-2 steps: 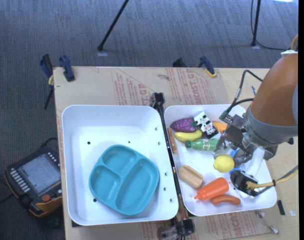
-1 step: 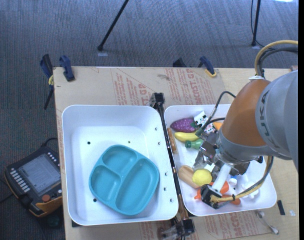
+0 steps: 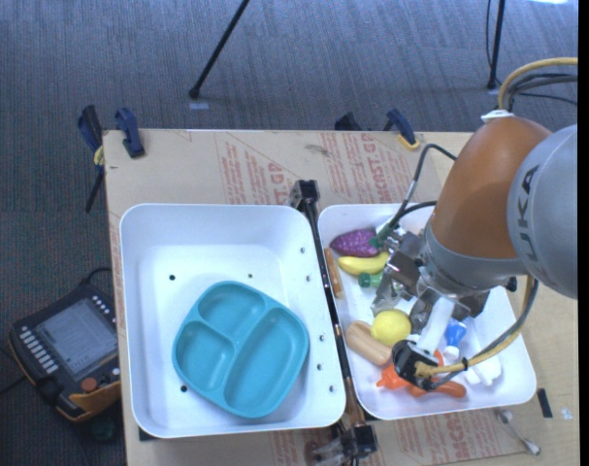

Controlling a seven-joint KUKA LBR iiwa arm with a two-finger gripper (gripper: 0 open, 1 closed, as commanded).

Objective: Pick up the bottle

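Note:
The bottle (image 3: 457,337) is white with a blue part and lies in the right bin (image 3: 519,377), toward its front right, partly hidden by the arm. My gripper (image 3: 399,282) hangs over the middle of that bin, just left of the bottle and above a yellow ball (image 3: 390,326). Nothing can be seen held in it.
The right bin also holds a purple eggplant (image 3: 354,242), a yellow banana (image 3: 362,264), a small green piece (image 3: 369,281), a tan bread stick (image 3: 368,342) and an orange carrot (image 3: 410,383). The left bin (image 3: 148,231) holds a blue divided plate (image 3: 241,348). Clamps (image 3: 129,129) grip the board's far edge.

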